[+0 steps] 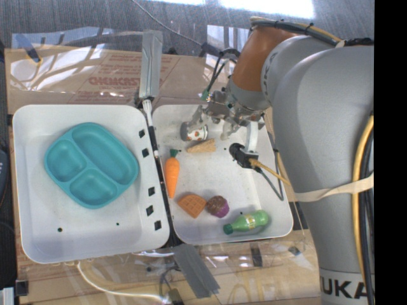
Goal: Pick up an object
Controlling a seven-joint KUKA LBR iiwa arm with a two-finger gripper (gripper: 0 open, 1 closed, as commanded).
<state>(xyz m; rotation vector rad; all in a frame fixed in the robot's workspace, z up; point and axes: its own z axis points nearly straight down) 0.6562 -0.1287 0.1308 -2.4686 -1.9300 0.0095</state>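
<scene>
Gripper (213, 124) tips (partly hidden) over can (193, 132).

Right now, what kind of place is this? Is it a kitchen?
Probably a robot test bench, not a kitchen. A big grey robot arm reaches over two shallow white plastic bins, and the small orange carrot and little green bottle look like toys.

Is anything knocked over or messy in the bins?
Yes. The green bottle lies on its side near the front edge of the right bin, and a small can lies tipped over at the back, next to the gripper. The carrot, waffle and teal plate look fine.
</scene>
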